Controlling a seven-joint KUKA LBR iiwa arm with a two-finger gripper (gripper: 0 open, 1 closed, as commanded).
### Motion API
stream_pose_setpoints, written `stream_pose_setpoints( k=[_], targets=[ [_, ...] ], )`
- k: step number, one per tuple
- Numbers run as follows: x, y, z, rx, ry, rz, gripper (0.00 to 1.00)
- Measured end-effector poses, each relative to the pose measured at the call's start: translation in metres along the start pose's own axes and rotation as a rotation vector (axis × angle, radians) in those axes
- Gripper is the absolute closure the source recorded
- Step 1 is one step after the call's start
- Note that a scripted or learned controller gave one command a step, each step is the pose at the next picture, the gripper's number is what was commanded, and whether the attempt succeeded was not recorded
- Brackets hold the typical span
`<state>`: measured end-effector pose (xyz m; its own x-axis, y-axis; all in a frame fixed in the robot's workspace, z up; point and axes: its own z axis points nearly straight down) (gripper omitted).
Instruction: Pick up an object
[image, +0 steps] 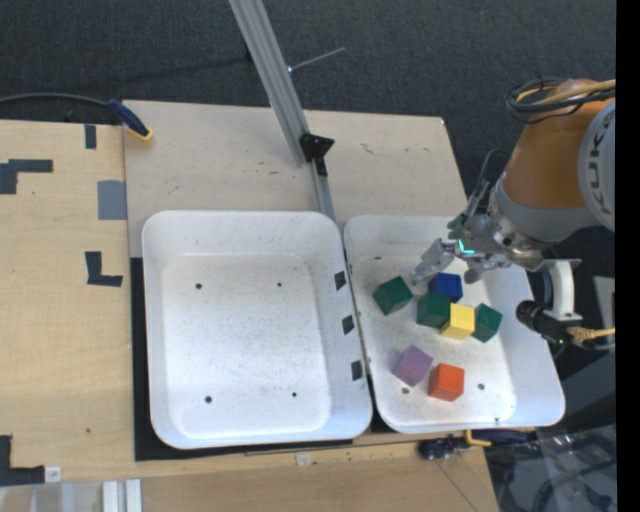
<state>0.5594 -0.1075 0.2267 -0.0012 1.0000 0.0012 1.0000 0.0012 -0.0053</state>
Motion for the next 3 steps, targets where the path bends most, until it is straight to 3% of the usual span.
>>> stream_pose_setpoints(
  k=[1, 3],
  targets=[
    [0.0, 0.001, -0.002, -0.004, -0.001, -0.001, 0.0],
    [-0.002, -0.003, 0.087, 0.001, -0.001, 0.0, 0.0]
  ],
)
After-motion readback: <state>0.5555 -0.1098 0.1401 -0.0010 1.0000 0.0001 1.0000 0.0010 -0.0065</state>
